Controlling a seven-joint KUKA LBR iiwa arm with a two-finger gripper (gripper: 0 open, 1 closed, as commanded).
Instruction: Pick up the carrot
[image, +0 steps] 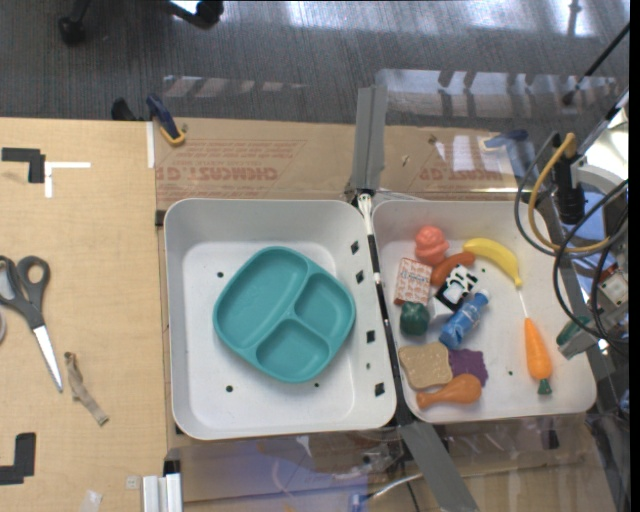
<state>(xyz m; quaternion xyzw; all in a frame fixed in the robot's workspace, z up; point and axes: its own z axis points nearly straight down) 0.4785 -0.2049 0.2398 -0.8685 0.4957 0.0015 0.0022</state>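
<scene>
Though it lies apart from the toy pile: carrot (537, 351) sits just right of the banana (497, 257), near the right bin's (575, 395) right wall.
Handling: probably light, stiff, smooth plastic.
Hold: across its thick middle.
Jaws: cannot tell.

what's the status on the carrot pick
End effector at right bin's right edge, grip state unclear. Carrot lying loose in right bin, apart from the toy pile. Nothing blocking.
</scene>
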